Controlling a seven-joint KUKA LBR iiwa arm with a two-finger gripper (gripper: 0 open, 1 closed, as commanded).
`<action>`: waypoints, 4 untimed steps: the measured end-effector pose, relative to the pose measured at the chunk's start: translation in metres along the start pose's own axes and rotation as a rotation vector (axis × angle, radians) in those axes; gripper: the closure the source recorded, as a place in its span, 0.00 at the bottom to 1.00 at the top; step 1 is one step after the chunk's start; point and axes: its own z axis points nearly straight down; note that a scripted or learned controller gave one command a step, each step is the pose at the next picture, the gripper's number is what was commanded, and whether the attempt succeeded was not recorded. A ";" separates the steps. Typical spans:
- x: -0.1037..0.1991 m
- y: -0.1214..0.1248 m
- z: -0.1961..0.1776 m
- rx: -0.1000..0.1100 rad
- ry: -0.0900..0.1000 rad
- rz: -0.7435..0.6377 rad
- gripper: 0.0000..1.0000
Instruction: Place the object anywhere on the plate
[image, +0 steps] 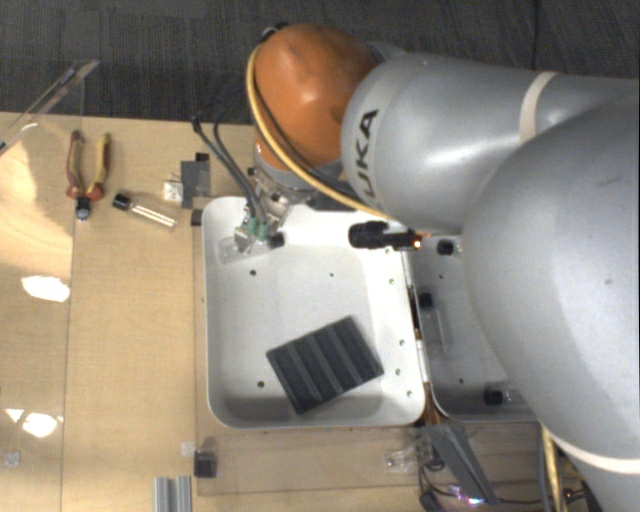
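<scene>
1. The gripper (258, 228) hangs over the far corner of the left bin (310, 290). It is up and to the left of the black ribbed slab (325, 365) and well apart from it.
2. A small greenish bit (263, 233) shows at the gripper's tip, also up-left of the slab. It is too small to tell whether it is a carried thing or part of the tool. I cannot tell whether the gripper is clenched or released.
3. The slab lies flat on the bin floor, turned at a slant, with nothing resting on it.
4. Judgement: the slab is the only sizeable loose thing in this bin, so it is either the object or stands in for the plate. If it is the object, it has not been picked up. If it is the plate, nothing has been set on it. Either way, the placing is not done.
5. What is left, by this reading, is to secure a grasp, travel down-right toward the slab, and set down.
6. Pliers (88, 170) lie on the bench (130, 350), far up-left of the slab, and seem to play no part.
</scene>
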 end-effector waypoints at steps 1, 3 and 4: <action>-0.023 0.011 0.069 0.006 0.003 0.315 1.00; -0.024 0.015 -0.062 -0.002 -0.002 -0.577 1.00; -0.036 0.020 0.040 0.002 0.003 -0.333 1.00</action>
